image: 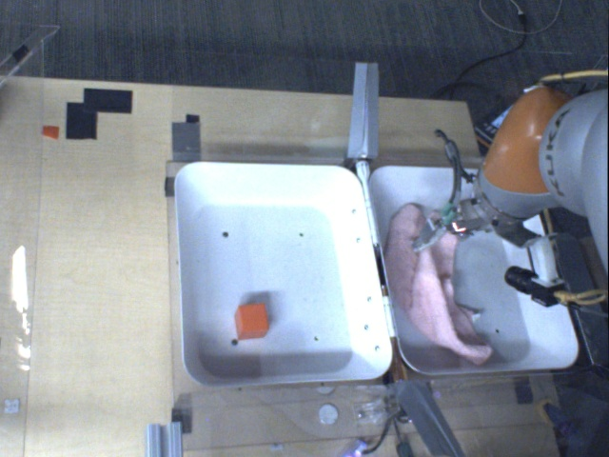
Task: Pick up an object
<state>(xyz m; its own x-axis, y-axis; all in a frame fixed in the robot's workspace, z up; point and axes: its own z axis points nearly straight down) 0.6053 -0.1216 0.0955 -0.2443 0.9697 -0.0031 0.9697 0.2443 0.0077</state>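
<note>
Right bin (561,355): your end effector (447,225) sits on pink cloth's (428,288) top end; cloth runs top-bottom below it. Grip state: can't tell.

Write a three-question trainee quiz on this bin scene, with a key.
1. True or false: the orange block lies in the same bin as the pink cloth.
2. Over which bin is the gripper: A) the left bin, B) the right bin, C) neither?
3. Fill in: the gripper is at the upper part of the ____.

Key:
1. False. The block is in the left bin, the cloth in the right bin.
2. B. The arm reaches in over the right bin.
3. Pink cloth. Whether the gripper has hold of it cannot be told.
</note>
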